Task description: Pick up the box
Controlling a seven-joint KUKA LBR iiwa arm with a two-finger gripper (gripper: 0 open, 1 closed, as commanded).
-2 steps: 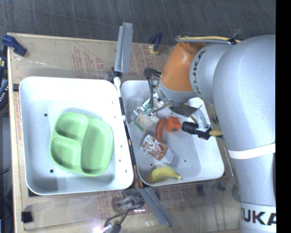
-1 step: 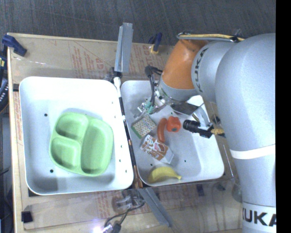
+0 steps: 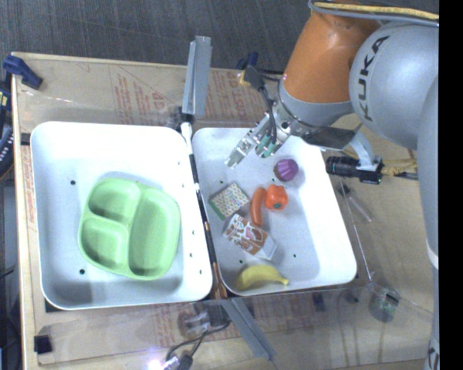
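Camera view: gripper, jaws apart, hangs over the right bin's bare back corner; box lies mid-bin, crowded by carrot.

Glossy white plastic bins, printed paper box, matt green tray

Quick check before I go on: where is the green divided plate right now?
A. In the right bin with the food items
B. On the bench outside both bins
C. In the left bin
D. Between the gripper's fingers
C: the green divided plate lies flat in the left bin, while the gripper hangs over the right bin.
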